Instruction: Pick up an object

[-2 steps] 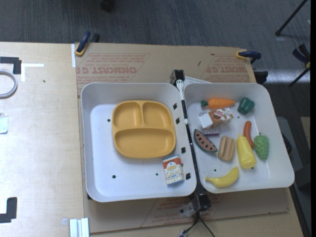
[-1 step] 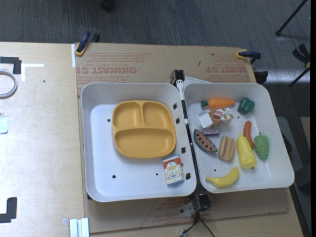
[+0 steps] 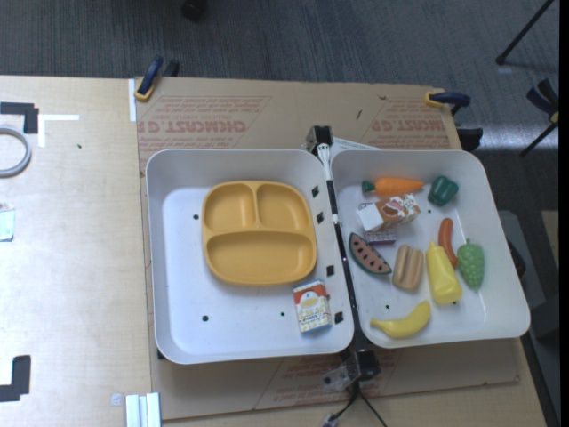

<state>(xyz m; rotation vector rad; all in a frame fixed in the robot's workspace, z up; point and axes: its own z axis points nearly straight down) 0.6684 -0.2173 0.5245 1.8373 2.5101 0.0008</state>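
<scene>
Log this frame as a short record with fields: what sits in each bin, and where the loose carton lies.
left bin: yellow divided plate; small juice carton lying apart from the plate, near the bin's front right corner
right bin: carrot, green pepper, snack packet, watermelon slice, hot dog bun, red sausage, corn cob, green grapes, banana
bench surface: cardboard sheet under both bins
task state: no item lifted yet
</scene>
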